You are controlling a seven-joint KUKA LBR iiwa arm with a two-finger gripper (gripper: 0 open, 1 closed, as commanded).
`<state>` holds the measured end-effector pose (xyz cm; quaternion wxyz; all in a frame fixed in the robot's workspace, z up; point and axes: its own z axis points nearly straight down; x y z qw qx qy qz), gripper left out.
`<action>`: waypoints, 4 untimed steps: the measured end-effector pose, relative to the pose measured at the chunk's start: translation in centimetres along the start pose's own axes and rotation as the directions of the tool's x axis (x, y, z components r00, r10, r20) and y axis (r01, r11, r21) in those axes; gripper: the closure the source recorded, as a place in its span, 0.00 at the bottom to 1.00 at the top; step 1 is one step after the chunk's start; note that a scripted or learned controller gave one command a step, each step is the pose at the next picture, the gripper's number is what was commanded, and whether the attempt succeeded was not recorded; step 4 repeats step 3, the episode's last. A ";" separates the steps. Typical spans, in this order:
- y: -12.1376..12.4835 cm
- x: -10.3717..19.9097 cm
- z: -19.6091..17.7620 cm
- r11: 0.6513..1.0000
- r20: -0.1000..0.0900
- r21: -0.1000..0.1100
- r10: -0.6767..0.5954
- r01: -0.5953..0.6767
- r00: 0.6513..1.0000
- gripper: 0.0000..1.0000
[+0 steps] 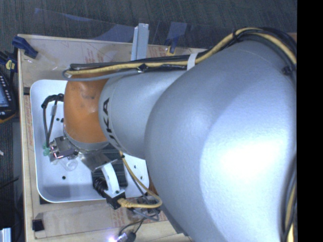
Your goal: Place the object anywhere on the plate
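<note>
— What's hard to read here?

— Most of it. At the far left the white bin (36, 135) shows its left wall and a strip of floor with two dark specks (64, 177). The rest lies under the arm (217, 135), which covers the bench (30, 59) from the middle to the right edge.

— And the gripper?

— The gripper (59, 153) sits low over the bin's left half, just below the orange band (83, 112). It is seen from behind and above, a small cluster of metal with a green bit, and black cables (48, 117) loop beside it. I cannot tell whether it is wide, narrow or closed on anything.

— Where is the object, then?

— I cannot say. A pale, rounded shape (70, 163) lies just beside the gripper, on its lower right, but it is too blurred to tell if it is the object or a part of the tool — or whether they touch. The plate I cannot place either.

— Anything further right?

— A yellow cable (116, 70) runs along the arm's top, and the grey casing is cut off by the frame.
</note>
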<state>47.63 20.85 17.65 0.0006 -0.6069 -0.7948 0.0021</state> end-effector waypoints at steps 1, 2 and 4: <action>-0.5 -1.7 -11.7 0.991 -0.001 -0.004 -0.134 0.134 0.991 1.00; 10.2 -5.6 -13.3 1.000 0.000 -0.001 0.028 -0.028 1.000 1.00; 1.5 -2.2 3.7 1.000 0.000 0.005 0.010 -0.010 1.000 1.00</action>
